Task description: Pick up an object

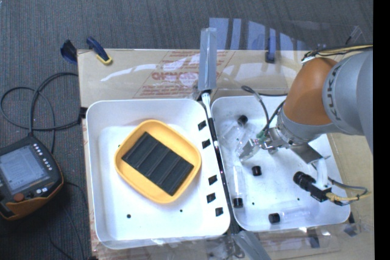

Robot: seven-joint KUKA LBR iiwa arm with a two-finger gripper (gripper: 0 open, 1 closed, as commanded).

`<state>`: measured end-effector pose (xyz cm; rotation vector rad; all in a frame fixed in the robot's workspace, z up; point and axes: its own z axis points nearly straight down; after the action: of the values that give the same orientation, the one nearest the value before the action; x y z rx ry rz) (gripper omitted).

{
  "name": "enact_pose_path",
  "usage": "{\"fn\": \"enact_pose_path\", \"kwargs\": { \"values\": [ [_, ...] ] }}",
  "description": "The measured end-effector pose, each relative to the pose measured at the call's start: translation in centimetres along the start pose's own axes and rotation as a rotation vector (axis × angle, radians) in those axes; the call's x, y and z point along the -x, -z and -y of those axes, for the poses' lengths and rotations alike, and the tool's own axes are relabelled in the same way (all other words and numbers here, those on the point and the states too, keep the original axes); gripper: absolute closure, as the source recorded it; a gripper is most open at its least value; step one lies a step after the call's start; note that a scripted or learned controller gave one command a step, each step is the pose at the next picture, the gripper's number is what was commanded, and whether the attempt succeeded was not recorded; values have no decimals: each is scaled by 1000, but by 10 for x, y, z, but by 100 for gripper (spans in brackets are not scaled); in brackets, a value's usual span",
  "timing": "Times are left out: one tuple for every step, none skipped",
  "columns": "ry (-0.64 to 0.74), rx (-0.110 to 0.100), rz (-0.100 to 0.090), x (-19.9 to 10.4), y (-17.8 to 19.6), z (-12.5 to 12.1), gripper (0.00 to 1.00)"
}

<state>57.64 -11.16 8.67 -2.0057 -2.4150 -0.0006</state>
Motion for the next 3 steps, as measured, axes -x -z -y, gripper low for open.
{"fn": "enact_pose_path", "kwargs": {
  "values": [
    [54,0,1,26,0,-63,0],
    [107,0,1,0,0,35,0],
    [125,4,12,-17,3,25,0]
  ]
}}
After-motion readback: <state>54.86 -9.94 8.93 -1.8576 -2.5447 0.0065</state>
